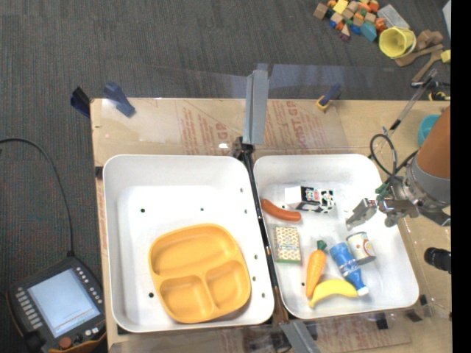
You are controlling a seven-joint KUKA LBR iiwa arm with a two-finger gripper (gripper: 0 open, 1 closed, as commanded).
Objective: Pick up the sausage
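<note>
A: State the layout, largest item first.

B: The table [184, 120] spans the middle of the frame. It carries two white bins side by side: the left bin [125, 190] at centre left, the right bin [368, 171] at centre right. A yellow divided tray [199, 271] lies in the lower part of the left bin.

A: Arm position?

B: The arm [434, 164] enters at the right edge of the frame. The gripper [362, 213] sits over the right half of the right bin. Whether the fingers are open or closed cannot be told; nothing is visible between them.

A: Contents of the right bin?

B: The sausage [280, 210] lies on the bin floor in the upper left part of that bin, well apart from the gripper. A black-and-white carton [316, 197] lies just right of it. A cracker box [287, 244] lies just below the sausage. A carrot [315, 269] lies lower centre, a blue bottle [347, 265] to its right, a banana [333, 290] below both. A small can [360, 245] lies just beside the bottle, below the gripper.

A: Outside the bins?

B: A pendant [55, 304] at lower left of the frame; toy blocks [352, 9] and a yellow cup [396, 41] at upper right.
</note>
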